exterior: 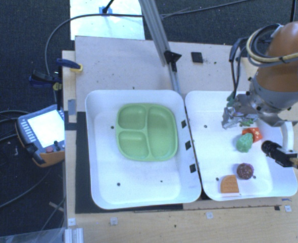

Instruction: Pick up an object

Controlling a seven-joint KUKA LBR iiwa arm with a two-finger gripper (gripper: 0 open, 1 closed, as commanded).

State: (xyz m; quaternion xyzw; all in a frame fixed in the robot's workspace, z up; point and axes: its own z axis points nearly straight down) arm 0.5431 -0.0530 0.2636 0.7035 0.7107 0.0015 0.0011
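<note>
The right white bin (210, 151) holds a green lumpy object (244, 143), a small red-orange object (252, 133) just above it, a dark maroon round object (245, 171) and an orange cracker-like square (229, 185). My gripper (233, 117) hangs over the upper part of this bin, just up and left of the green and red-orange objects. I see nothing between its metal fingers. The arm's wrist hides the bin's upper right corner.
The left white bin (103, 176) bears a green divided plate (147, 131). A black camera part (276, 153) sticks out over the right bin's right edge. A slanted metal pole (159, 29) crosses the bench at the back. A pendant (41, 134) lies on the floor to the left.
</note>
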